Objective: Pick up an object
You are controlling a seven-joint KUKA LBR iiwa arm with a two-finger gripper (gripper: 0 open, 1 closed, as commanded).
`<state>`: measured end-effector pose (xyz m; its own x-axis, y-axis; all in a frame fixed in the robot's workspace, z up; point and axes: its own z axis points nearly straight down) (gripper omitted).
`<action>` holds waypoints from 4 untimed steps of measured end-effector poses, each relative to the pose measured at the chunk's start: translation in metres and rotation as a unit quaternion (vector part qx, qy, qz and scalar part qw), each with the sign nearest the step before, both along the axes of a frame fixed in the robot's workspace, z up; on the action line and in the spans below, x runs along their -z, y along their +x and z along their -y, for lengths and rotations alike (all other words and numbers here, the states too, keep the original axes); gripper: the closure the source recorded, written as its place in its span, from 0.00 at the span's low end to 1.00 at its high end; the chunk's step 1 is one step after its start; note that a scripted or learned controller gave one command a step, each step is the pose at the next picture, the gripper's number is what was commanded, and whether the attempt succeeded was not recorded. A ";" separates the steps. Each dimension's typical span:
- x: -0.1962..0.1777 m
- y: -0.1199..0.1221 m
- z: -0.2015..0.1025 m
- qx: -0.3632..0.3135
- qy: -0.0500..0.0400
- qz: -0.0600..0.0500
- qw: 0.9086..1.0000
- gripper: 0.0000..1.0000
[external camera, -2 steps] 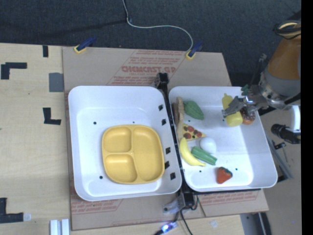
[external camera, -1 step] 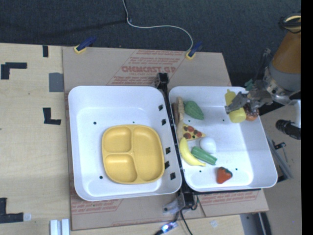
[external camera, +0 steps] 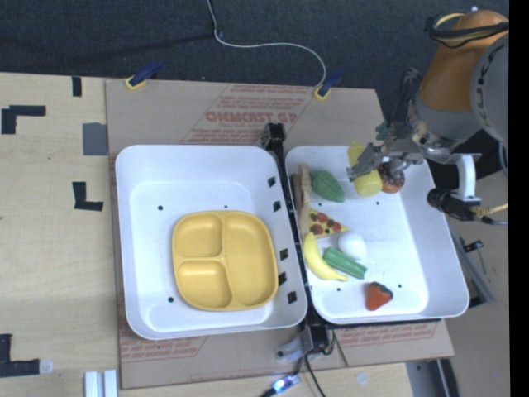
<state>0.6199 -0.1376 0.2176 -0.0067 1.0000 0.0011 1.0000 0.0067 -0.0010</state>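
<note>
The yellow divided plate (external camera: 224, 260) sat alone in the left bin (external camera: 132, 172). In the right bin (external camera: 438, 288), toy foods clustered centre-frame, banana (external camera: 318, 261) lowest. At upper right the gripper (external camera: 376, 168) hovered by a yellow toy (external camera: 368, 182); its grasp could not be told. A square, centred descent looked wisest.

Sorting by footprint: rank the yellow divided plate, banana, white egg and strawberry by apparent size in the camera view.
1. yellow divided plate
2. banana
3. white egg and strawberry: look about alike, so unranked.
</note>
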 end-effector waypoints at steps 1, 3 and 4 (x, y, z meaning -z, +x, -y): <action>-0.006 0.016 -0.059 -0.001 0.000 0.000 1.000 1.00; -0.013 0.021 -0.059 0.003 -0.001 0.000 1.000 1.00; 0.000 0.023 -0.054 0.003 -0.001 -0.001 1.000 1.00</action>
<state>0.6432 -0.0836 0.2180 -0.0007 1.0000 -0.0016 1.0000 0.0007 -0.0029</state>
